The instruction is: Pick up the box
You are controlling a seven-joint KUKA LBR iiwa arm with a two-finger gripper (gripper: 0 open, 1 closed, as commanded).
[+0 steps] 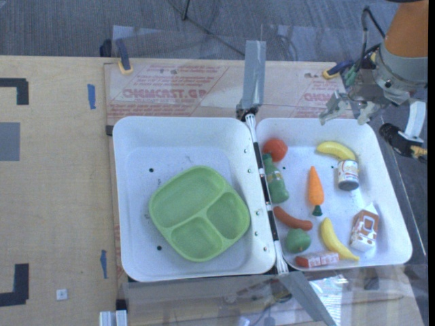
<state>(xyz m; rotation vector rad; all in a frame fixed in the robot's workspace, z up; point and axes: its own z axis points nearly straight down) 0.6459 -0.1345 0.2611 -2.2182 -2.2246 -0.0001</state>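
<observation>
The claw hangs above the far rim of the right bin, its two fingers spread apart with nothing between them. The box, small and red, lies flat at the near edge of that bin, touching the tip of a banana and just in front of a green ball. The left bin holds a green divided plate.

A robotics lab — taped bench, loose cables, white bins of toy food.
</observation>
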